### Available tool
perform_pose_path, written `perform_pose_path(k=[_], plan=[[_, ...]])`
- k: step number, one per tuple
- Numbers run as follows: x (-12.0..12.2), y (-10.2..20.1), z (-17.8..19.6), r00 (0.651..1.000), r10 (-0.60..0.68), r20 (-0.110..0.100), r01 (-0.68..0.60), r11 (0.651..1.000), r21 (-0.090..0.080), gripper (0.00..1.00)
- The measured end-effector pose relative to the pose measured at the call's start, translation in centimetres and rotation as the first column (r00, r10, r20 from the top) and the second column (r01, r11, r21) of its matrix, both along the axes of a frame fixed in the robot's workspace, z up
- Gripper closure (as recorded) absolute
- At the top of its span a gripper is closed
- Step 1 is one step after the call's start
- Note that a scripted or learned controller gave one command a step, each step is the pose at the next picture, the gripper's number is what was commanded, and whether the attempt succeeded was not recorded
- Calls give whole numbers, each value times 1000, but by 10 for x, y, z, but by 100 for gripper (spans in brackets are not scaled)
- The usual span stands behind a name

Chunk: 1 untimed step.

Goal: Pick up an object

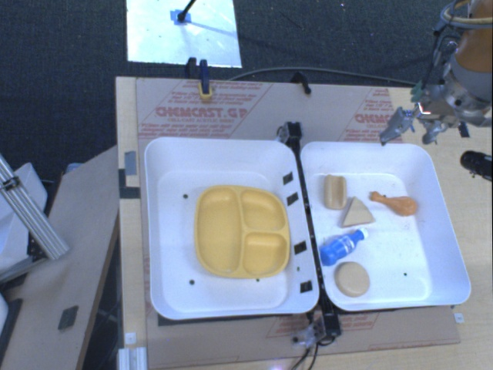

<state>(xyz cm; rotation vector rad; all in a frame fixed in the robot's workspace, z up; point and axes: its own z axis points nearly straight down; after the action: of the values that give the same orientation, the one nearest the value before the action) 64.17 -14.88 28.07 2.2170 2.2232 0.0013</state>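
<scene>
**Robot hand above a bin of toy food**

Hovering beyond the far right corner of the right bin (443, 206), the hand (416, 126) has its fingers spread wide, holding nothing. Left of that bin sits a yellow divided tray (240, 231). Inside the bin lie a blue bottle (340, 247), round biscuit (353, 278), drumstick (394, 203), bread slice (333, 191) and wedge (356, 213).

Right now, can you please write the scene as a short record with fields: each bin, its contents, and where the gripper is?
left bin: one yellow divided tray
right bin: tan block, tan wedge, orange drumstick-shaped toy, blue bottle, round tan disc
gripper: above the right bin's far rim, fingers spread, nothing between them
task state: no object picked up yet
</scene>
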Motion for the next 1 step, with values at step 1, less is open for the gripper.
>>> perform_pose_path(k=[1], plan=[[4, 7, -55, 1000, 2, 1, -2, 1000, 0, 0]])
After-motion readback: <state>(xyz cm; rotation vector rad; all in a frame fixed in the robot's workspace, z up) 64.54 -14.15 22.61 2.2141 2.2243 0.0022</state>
